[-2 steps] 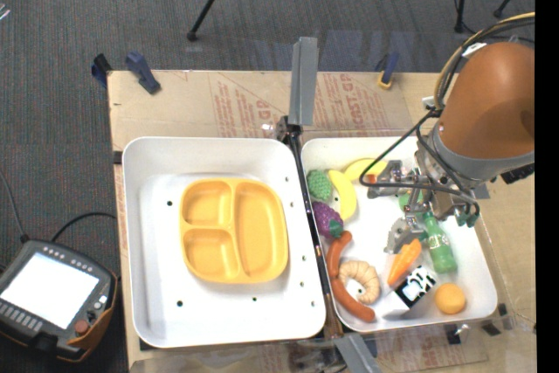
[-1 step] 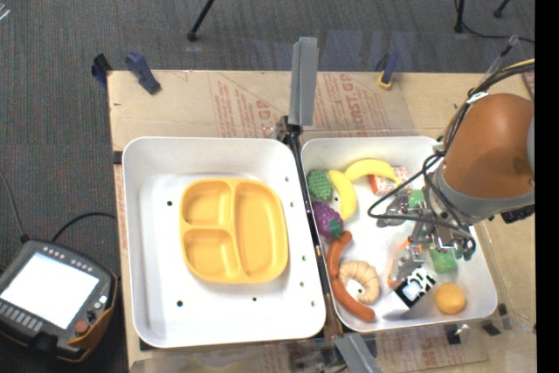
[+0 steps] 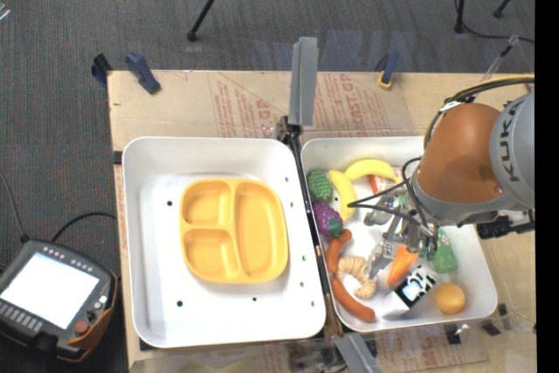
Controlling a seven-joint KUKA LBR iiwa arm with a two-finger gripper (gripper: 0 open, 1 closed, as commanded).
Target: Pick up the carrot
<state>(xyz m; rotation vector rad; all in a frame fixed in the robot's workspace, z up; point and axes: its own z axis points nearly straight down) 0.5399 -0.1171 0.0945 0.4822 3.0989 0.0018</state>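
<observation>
The right bin (image 3: 483,271) is crowded; bananas (image 3: 360,175), grapes (image 3: 327,217), sausages (image 3: 352,300) and an orange (image 3: 450,298) hem the carrot (image 3: 403,264); the left bin (image 3: 148,179) has open floor around its yellow tray (image 3: 234,231).

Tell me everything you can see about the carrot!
The carrot is a small orange toy, smooth like plastic, shaped like a wedge. It lies tilted in the right bin, under the end effector, whose metal parts cross its upper end. Its lower end sits by a black-and-white tag. A green toy lies to its right and an orange ball lower right. Whether the end effector grips it is unclear.
</observation>
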